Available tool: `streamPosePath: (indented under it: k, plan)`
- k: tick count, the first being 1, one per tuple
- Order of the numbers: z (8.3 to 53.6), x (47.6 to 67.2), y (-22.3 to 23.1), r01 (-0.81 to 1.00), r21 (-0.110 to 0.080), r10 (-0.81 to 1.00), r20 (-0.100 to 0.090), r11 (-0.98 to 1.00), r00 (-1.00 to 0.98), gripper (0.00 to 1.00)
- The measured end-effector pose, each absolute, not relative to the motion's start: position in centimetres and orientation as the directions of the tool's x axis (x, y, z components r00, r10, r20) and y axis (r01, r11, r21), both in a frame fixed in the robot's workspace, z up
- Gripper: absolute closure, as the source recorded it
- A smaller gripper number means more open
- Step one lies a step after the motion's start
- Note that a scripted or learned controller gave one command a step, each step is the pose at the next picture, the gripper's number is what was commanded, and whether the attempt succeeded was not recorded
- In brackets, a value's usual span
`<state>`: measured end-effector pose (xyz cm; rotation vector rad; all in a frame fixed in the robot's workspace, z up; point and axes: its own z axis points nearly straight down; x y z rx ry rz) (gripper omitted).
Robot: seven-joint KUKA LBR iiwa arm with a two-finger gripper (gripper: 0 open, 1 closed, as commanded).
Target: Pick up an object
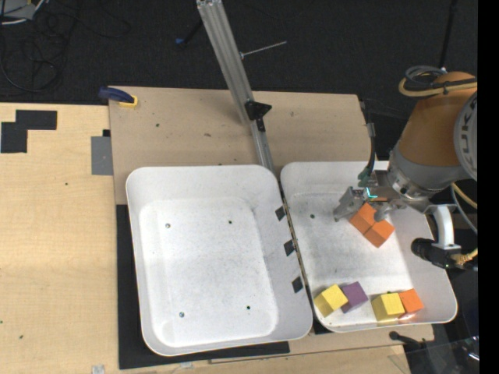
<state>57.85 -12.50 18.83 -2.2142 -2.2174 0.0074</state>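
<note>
My gripper point(365, 209) hangs over the upper middle of the right bin point(327, 248), under the grey wrist and orange band. An orange block point(373, 226) sits tilted between the fingers, one grey finger point(346, 206) showing on its left; the other finger is hidden behind it. The block appears lifted off the bin floor. Along the bin's front edge lie a yellow block point(331, 298), a purple block point(355, 293), a second yellow block point(387, 306) and a smaller orange block point(410, 301).
The left bin point(156, 209) lies beside the right one, with black clips point(288, 248) on the shared rim. A slanted metal rail point(234, 68) rises behind the bins. A blue and yellow clamp point(117, 95) sits at the bench's back left.
</note>
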Motion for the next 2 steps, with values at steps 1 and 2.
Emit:
streamPosePath:
  k: [1, 2]
  plan:
    - [19.1, 57.9, -12.6, 1.0, -0.003, 1.0, 0.001, -0.001, 0.001, 0.0]
    - [13.1, 57.3, -13.2, 1.0, -0.01, 1.0, 0.002, -0.001, 0.001, 0.0]
